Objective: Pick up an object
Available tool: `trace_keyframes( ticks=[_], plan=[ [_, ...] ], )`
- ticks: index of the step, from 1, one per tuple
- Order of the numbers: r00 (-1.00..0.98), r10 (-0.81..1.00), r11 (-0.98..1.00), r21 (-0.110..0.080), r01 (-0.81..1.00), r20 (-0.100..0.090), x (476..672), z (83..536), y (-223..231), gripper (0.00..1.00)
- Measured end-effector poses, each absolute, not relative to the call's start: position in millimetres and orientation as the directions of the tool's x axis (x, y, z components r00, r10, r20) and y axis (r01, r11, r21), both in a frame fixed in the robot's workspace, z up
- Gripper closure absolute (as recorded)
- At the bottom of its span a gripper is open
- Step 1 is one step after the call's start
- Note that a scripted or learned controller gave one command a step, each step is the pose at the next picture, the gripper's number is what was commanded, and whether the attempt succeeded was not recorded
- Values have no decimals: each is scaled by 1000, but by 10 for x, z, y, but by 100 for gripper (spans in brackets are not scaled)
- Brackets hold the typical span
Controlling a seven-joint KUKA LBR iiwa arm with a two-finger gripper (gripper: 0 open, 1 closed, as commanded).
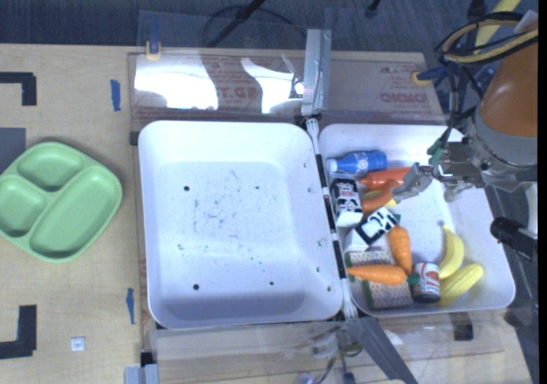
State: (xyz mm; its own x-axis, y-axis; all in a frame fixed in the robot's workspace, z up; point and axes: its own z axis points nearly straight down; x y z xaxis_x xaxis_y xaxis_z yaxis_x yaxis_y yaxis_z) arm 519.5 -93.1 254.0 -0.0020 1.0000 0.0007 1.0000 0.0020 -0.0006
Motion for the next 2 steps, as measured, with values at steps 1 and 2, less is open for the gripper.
trace_keyframes(
  ticks=[1,2],
  plan=[
    [32,999,-32,-2,999,1,5655,1841,-887,0],
    [119,993,-119,4,993,0,6045,990,-995,0]
  ],
)
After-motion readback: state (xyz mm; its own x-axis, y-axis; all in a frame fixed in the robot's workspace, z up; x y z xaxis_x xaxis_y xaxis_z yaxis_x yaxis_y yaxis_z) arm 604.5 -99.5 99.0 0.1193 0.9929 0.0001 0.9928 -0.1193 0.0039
